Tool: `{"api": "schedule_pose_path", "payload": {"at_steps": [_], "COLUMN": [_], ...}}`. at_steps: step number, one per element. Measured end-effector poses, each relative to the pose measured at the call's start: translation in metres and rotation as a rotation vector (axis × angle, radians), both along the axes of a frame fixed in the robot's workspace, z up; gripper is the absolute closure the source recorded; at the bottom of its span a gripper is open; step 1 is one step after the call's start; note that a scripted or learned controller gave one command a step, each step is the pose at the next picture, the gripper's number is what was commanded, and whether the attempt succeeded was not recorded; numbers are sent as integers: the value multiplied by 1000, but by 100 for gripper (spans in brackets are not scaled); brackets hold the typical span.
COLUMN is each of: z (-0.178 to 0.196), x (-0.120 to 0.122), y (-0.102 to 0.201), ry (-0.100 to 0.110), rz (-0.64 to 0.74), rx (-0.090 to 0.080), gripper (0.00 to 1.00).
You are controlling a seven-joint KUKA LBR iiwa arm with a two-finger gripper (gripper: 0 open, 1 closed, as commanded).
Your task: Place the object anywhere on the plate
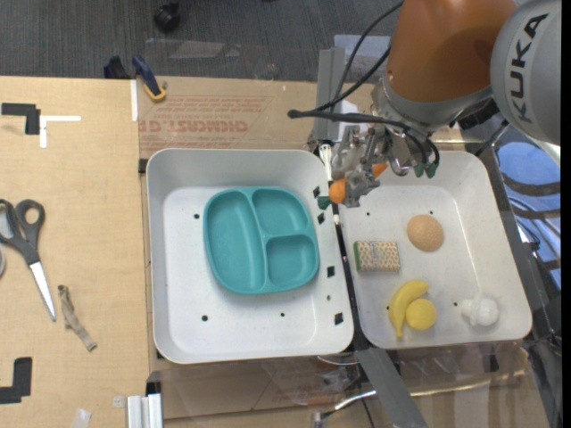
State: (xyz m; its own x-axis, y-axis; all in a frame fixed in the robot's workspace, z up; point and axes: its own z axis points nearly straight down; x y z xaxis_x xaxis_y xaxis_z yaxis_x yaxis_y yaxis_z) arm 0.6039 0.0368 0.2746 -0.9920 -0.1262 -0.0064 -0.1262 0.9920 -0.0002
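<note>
A teal plate [234,239] with three compartments lies in the left white bin [169,266]. My gripper [340,192] hangs over the divide between the two bins, just past the plate's upper right corner. A small orange object [337,191] shows between its fingertips, held above the bin wall. The grey arm with its orange band reaches down from the upper right and hides the back of the right bin [500,239].
The right bin holds a tan egg-shaped thing [426,234], a patterned block [377,256], a banana [403,303] touching a yellow ball [421,315], and a white lump [480,310]. Scissors [28,239] lie on the bench at far left. Cables hang by the wrist.
</note>
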Motion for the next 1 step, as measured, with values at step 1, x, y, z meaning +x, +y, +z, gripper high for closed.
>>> {"api": "schedule_pose_path", "payload": {"at_steps": [1], "z": [-33], "x": [-4], "y": [72], "ry": [4], "rz": [380], "rx": [-1], "gripper": [100]}}
